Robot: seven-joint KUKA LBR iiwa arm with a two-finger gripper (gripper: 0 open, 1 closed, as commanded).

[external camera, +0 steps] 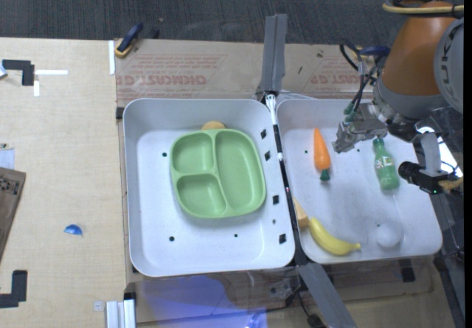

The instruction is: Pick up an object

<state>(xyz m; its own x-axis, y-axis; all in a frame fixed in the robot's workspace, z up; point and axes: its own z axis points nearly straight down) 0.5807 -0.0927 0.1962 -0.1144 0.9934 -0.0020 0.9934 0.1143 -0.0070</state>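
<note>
While the gripper (pixel 346 139) hovers low in the right bin (pixel 413 245), finger state unclear, carrot (pixel 321 151) just left of it, green bottle (pixel 384 165) right, banana (pixel 331 237) below.

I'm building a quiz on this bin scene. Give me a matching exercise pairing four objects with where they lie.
Objects:
1. green divided plate
2. carrot
3. banana
4. green bottle

Places:
A. right bin, near front edge
B. left bin, middle
C. right bin, just right of the gripper
D. right bin, just left of the gripper

Pairs: 1-B, 2-D, 3-A, 4-C
</note>
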